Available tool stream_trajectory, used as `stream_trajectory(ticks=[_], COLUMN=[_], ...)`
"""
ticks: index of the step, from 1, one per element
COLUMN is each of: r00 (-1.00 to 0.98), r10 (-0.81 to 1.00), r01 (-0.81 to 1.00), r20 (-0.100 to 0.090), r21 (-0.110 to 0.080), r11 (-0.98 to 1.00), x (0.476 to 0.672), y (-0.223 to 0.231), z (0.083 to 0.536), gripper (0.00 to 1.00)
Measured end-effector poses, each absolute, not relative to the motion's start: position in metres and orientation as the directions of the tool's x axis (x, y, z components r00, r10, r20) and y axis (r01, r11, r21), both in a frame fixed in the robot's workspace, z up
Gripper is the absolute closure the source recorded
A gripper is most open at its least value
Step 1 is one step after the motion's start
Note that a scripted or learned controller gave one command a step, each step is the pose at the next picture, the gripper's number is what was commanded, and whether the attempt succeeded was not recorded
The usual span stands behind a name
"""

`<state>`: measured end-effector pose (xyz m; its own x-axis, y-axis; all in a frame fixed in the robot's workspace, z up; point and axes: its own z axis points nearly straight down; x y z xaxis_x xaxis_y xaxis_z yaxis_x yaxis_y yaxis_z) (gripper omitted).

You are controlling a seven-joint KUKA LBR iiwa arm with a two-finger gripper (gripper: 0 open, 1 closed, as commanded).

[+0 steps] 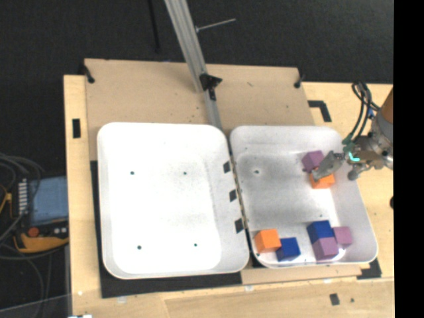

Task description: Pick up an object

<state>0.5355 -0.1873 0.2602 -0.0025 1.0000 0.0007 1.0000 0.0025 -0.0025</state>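
In the right bin (278,197), a purple block (312,159) and an orange block (323,182) lie close together near the far right corner. My gripper (342,167) reaches in from the right at that corner and is open. Its left finger (325,170) hangs over the orange block, just beside the purple one; nothing sits between the fingers. Along the bin's near edge lie another orange block (267,240), two blue blocks (288,249) (320,230) and two purple blocks (325,247) (343,236).
The left bin (165,197) stands beside the right one. A slanted metal pole (192,45) rises behind the bins. Cables and a blue device (43,204) lie off the bench at the left.
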Motion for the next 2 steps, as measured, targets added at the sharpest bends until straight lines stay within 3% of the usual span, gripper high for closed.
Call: stream_trajectory(ticks=[1,2], r00=[-0.002,0.002], r10=[1.000,1.000], r01=[1.000,1.000], r20=[0.000,-0.001], r21=[0.002,-0.005], r11=[0.002,-0.002], x=[0.536,0.541], y=[-0.187,-0.188], z=[0.262,0.201], gripper=[0.00,0.00])
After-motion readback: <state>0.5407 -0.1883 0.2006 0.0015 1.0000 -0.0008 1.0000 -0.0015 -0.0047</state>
